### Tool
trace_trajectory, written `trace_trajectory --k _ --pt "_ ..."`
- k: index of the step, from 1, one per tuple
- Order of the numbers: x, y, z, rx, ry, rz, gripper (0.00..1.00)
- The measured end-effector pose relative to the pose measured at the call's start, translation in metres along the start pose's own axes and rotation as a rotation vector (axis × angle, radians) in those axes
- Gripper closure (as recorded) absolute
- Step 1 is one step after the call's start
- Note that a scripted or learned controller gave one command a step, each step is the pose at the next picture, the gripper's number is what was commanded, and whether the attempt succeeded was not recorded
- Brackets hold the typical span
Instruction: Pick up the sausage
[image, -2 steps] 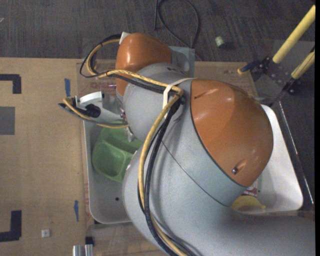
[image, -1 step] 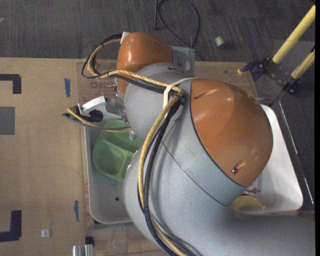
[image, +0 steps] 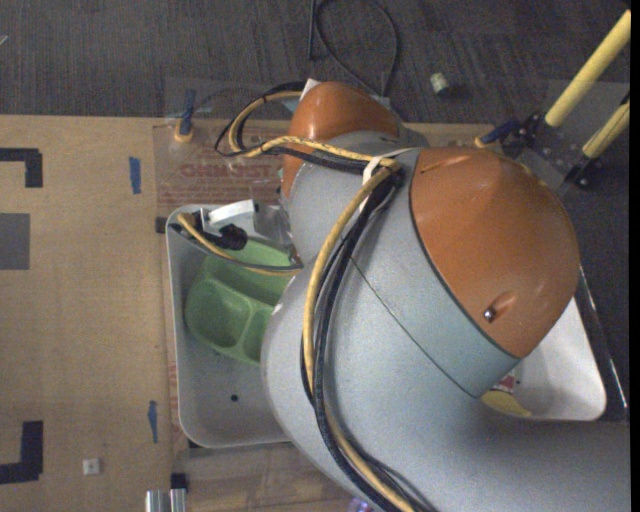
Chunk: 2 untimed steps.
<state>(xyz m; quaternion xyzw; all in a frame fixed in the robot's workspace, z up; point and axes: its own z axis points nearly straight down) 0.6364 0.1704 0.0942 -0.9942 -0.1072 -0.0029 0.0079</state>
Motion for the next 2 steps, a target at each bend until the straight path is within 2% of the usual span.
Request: trace_trajectory --k 1,2 --pt "-0.008 0.046 -0.001 0.002 -0.006 -0.004 1.00" --pt "0.006 0.054 -0.002 -0.002 -0.014 -0.340 1.00"
